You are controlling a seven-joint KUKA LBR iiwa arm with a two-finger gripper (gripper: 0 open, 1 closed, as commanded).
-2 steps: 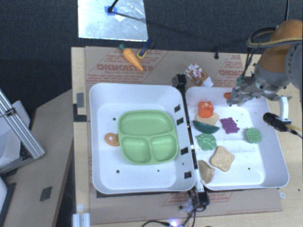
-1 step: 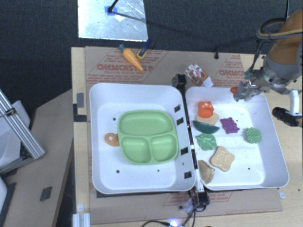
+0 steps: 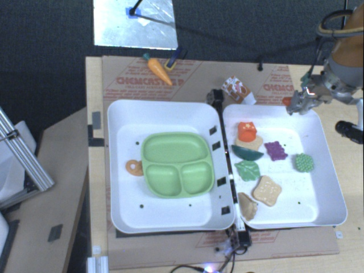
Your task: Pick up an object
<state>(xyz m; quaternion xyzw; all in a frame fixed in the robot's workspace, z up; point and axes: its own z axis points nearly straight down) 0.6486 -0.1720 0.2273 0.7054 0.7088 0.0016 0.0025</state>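
One fixed camera, high above the bench, looking down at a slant and far enough back to take in both bins whole. Left bin point(image 3: 122, 118) sits mid-frame, holding a green tray point(image 3: 175, 164); right bin point(image 3: 324, 152) just beside it (toward the side the arm point(image 3: 341, 61) enters from). Dark floor point(image 3: 45, 38) beyond the left bin's far edge.

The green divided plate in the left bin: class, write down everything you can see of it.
The pale green, plastic-looking divided plate is a rounded rectangle with a raised rim and three compartments: one wide section along the far side and two smaller ones nearer the camera. All three look bare. It lies flat and right way up, roughly centred on the floor of the left shallow white bin. A small orange ring-shaped toy lies just beyond its left edge; whether they touch is unclear.
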